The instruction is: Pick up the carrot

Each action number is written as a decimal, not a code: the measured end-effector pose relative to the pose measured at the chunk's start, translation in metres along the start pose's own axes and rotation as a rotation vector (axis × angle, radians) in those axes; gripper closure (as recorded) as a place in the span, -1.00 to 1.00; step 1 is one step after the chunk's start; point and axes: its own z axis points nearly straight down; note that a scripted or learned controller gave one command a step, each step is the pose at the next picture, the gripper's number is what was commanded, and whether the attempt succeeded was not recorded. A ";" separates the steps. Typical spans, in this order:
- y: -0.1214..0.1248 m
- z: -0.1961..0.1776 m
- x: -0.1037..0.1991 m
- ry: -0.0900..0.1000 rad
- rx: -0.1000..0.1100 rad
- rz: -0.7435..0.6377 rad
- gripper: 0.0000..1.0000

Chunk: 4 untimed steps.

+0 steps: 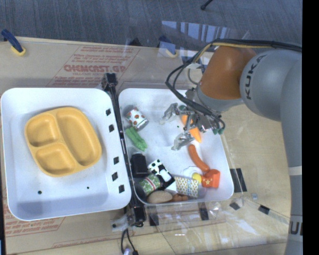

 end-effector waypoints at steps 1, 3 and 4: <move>0.002 -0.011 -0.003 -0.004 0.001 -0.008 1.00; 0.039 0.013 0.006 -0.002 0.002 0.041 1.00; 0.001 0.012 0.025 -0.005 0.005 -0.470 1.00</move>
